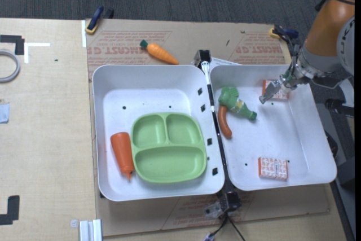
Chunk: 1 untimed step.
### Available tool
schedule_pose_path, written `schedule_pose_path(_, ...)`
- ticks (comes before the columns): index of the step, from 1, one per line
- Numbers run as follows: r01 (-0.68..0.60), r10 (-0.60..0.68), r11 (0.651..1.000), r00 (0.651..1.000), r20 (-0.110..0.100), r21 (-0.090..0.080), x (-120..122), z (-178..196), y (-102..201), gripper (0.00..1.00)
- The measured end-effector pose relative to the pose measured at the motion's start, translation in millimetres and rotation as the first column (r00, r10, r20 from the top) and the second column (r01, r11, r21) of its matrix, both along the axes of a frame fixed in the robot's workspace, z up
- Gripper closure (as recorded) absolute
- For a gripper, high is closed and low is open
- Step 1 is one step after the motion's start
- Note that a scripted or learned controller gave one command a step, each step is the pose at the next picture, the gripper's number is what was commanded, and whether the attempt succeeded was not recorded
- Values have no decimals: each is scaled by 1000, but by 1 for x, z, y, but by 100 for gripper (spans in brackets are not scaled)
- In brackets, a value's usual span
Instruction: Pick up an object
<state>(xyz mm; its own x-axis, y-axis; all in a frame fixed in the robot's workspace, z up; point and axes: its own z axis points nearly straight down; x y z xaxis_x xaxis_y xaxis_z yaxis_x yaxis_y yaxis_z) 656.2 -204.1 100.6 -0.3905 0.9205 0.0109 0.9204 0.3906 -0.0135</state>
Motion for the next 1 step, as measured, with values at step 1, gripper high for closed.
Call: schedule_pose_path(1,-1,1,1000,1000,19,-14,3,11,-4,100)
